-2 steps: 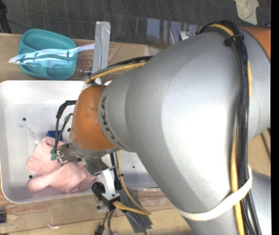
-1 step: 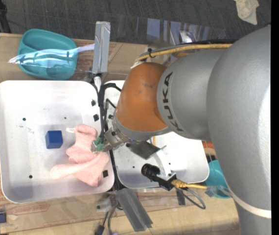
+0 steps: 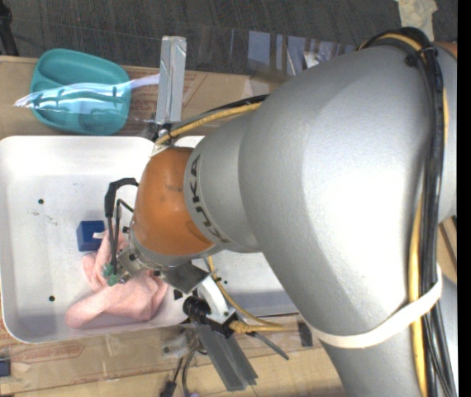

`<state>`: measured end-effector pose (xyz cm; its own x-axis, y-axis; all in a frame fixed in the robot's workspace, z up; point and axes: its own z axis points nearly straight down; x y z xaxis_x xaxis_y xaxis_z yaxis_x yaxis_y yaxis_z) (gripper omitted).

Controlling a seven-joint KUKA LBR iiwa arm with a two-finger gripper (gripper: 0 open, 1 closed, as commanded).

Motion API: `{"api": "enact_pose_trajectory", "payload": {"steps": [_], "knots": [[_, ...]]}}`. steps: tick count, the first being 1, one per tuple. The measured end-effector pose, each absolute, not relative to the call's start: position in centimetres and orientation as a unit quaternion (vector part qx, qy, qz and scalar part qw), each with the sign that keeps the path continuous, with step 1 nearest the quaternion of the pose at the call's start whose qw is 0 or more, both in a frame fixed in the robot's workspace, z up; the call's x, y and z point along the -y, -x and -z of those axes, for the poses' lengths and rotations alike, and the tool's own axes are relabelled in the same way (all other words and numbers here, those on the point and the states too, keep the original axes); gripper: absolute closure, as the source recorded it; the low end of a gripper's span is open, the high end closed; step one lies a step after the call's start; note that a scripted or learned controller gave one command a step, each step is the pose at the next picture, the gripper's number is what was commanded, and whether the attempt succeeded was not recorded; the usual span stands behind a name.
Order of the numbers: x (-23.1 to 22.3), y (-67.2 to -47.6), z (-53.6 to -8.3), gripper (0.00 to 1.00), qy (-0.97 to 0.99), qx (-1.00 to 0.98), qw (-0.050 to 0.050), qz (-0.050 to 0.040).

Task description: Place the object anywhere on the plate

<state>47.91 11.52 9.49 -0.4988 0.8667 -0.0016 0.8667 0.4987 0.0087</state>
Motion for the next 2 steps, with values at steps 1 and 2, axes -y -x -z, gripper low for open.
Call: {"api": "enact_pose_trajectory", "payload": {"steps": [1,2], "knots": [[-4.9,-48.2,-19.2,1.0,-0.38,-0.925,0.002,-0.0006],[-1.1,-48.9,-20.3,1.0,-0.397,-0.918,0.0,0.0004]]}}
